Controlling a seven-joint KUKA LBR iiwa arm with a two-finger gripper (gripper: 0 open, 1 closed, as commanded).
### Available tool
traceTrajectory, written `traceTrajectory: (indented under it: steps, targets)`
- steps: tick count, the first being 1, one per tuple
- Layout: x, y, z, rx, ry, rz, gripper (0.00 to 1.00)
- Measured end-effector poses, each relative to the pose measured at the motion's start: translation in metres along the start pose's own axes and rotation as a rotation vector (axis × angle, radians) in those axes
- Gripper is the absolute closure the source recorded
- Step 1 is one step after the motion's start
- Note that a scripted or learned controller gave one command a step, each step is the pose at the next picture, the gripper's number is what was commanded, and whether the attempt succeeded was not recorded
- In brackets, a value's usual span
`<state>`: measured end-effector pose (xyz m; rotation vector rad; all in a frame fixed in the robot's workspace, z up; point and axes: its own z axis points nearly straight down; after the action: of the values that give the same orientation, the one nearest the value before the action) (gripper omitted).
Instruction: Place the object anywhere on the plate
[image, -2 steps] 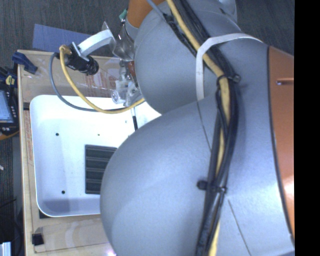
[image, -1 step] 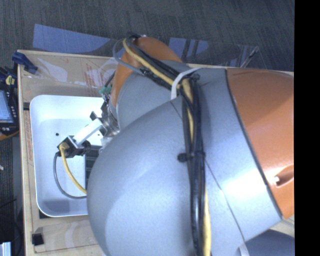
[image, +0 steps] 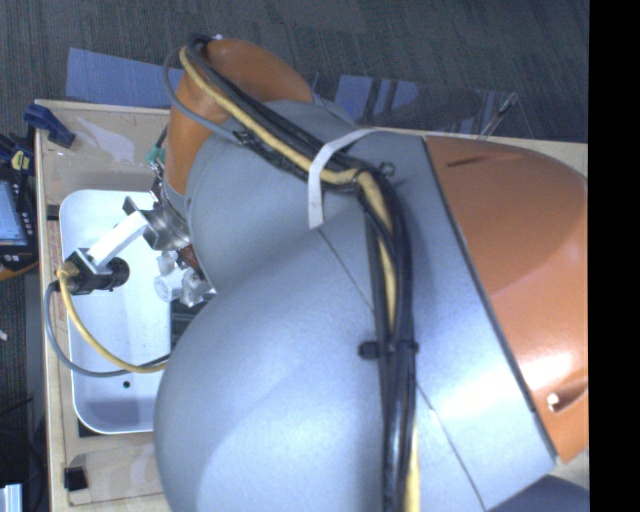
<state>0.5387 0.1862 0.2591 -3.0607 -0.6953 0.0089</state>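
The big grey arm with its orange band covers most of the camera view. Its wrist reaches left over the left white bin (image: 100, 400). The gripper (image: 180, 285) hangs at the bin's right side, partly hidden behind the arm body; pale translucent finger parts show there. A white bracket and a black cylinder (image: 100, 272) stick out left of the wrist, with a yellow cable (image: 90, 345) looping below. I see nothing that I can identify as the plate or the object.
The wooden bench (image: 100, 130) shows at the upper left, with a blue clamp (image: 50, 125) at its corner. A dark device (image: 15, 225) sits off the bench's left edge. A small black block (image: 75, 477) lies at the lower left.
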Motion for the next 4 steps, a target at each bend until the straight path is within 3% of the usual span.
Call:
traceTrajectory:
  steps: [1,2,3,4]
  targets:
    - [-0.030,-0.051,0.065,0.002,-0.004,-0.345,1.00]
    - [-0.013,0.001,-0.042,0.000,0.000,-0.412,1.00]
    - [-0.072,0.044,-0.060,0.001,0.000,-0.672,1.00]
    - [-0.087,0.035,0.063,0.000,-0.004,-0.811,1.00]
